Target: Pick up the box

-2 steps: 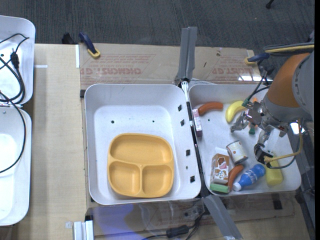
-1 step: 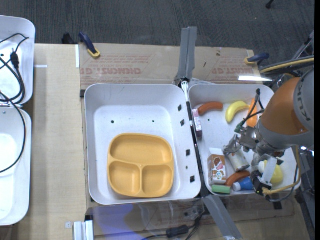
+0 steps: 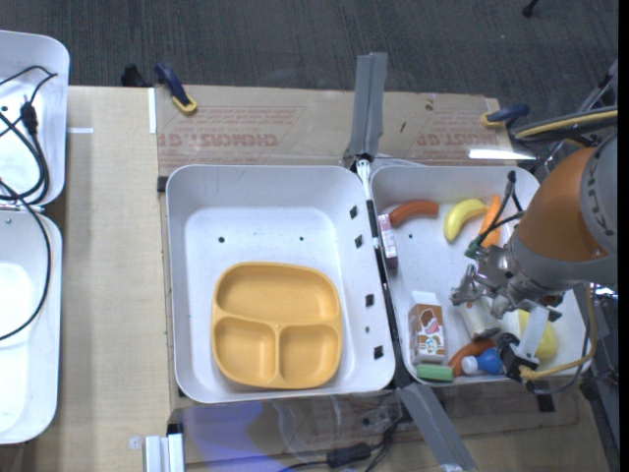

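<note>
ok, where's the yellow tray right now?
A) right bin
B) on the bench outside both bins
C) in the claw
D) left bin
D: the tray lies flat on the floor of the left bin, while the claw is over the right bin among the small items there.

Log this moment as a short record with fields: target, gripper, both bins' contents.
target: box, brown and white, lying flat near the front of the right bin, not held
gripper: gripper low over the right bin, just right of the box
left bin: left bin holds a yellow divided tray
right bin, rear: sausage, banana, carrot
right bin, front: green block below the box
</note>
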You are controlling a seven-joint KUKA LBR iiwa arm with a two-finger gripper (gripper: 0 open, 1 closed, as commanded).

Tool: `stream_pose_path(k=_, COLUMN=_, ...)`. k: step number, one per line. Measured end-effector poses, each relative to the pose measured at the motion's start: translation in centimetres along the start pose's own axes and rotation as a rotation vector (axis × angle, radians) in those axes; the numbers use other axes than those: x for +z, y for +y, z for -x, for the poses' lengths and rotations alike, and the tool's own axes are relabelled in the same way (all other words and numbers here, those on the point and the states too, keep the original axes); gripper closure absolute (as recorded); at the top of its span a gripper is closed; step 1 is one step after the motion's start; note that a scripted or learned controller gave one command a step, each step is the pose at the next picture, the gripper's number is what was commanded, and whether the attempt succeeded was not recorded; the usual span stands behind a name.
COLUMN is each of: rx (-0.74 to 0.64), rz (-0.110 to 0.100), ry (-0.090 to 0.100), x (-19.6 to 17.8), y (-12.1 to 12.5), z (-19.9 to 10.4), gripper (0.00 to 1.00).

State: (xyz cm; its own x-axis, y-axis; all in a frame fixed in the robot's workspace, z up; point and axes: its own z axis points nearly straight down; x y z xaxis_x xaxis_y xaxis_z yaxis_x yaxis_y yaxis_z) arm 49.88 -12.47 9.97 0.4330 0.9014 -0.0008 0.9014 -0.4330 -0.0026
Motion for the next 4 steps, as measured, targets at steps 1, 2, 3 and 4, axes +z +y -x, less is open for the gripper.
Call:
stream_pose_path(k=1, rx=-0.066, rz=0.000, ry=-0.001, x=-10.3, y=-5.7, z=-8.5, gripper=1.00)
stream_pose_path(k=2, rx=0.040, rz=-0.001, ry=-0.001, x=-9.6, y=-5.5, z=-6.5, gripper=1.00)
stream_pose_path(k=3, rx=0.079, rz=-0.001, ry=-0.003, x=-9.0, y=-1.1, z=-18.3, gripper=1.00)
stream_pose_path(k=4, rx=0.130, rz=-0.002, ry=-0.003, x=-9.1, y=-3.1, z=-10.3, gripper=1.00)
